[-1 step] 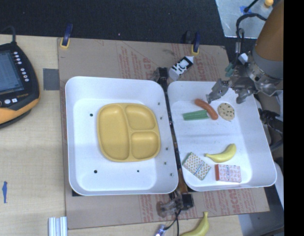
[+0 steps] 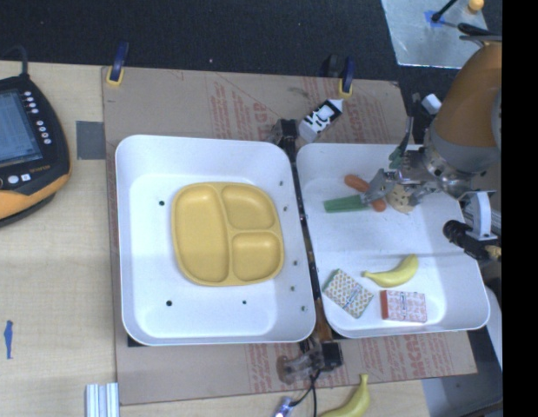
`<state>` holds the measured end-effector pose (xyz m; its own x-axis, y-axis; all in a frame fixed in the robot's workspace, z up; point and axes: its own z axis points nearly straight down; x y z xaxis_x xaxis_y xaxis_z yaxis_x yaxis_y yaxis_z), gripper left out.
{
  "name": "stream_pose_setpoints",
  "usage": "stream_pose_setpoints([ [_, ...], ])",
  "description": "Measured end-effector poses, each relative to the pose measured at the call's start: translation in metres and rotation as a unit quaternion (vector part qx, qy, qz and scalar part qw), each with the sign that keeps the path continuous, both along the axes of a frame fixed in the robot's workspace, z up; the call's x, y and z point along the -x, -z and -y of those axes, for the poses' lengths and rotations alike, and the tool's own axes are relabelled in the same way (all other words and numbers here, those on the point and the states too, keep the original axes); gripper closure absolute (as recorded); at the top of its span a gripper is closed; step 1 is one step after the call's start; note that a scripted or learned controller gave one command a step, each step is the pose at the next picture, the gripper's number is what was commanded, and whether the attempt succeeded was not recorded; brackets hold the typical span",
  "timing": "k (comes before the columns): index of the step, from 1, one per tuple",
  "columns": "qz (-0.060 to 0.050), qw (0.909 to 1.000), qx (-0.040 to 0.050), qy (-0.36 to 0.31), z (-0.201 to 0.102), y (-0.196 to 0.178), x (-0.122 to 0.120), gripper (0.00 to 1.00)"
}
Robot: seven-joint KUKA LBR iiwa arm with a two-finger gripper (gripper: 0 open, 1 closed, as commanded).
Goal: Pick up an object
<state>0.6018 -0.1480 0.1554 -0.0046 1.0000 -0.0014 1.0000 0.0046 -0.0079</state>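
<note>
Two white bins side by side on the surface [image 2: 69, 259]: left bin [image 2: 138, 233] carrying a yellow divided plate [image 2: 227, 233], right bin [image 2: 460, 276] carrying the loose items. Arm [image 2: 473, 102] reaching in from 3 o'clock, wrist low over the top half of the right bin. Gripper [image 2: 388, 189] down at the bin floor, among a tight cluster at about 11 o'clock within that bin: an orange carrot [image 2: 356, 182], a green block [image 2: 342, 204] just below it, and a round tan item [image 2: 401, 201] beside the metal tip. Whether spread or pinched, impossible to tell; metal parts and items overlap too closely. Nothing clearly seen between them, so no hold claimed.

Elsewhere in the right bin: a banana [image 2: 394, 272] toward 6 o'clock, a patterned packet [image 2: 348, 292] at 7 o'clock, a red-and-white box [image 2: 402, 306] at 6 o'clock, all well apart from the gripper. Outside the bins: a second banana [image 2: 354, 400] at the bottom edge, a handheld controller [image 2: 21, 146] at 9 o'clock.

Step in hand, by judgement: the grasp attempt itself, down at the cluster. Likeliest target the carrot, green block or tan item. Next move calls for a firm close on one piece and a straight lift. Risk: crowded pieces nudged aside, or a pinch on an edge slipping free.
</note>
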Motion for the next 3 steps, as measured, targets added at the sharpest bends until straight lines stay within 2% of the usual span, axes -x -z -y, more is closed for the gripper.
stream_pose_setpoints([
  [1, 0.002, 1.0000, -0.0007, 0.000, 0.018, 0.014, -0.054, 0.00],
  [2, 0.002, 1.0000, -0.0001, 0.000, -0.002, -0.028, 0.007, 0.00],
  [3, 0.002, 1.0000, -0.0004, 0.001, 0.052, 0.015, -0.034, 0.00],
])
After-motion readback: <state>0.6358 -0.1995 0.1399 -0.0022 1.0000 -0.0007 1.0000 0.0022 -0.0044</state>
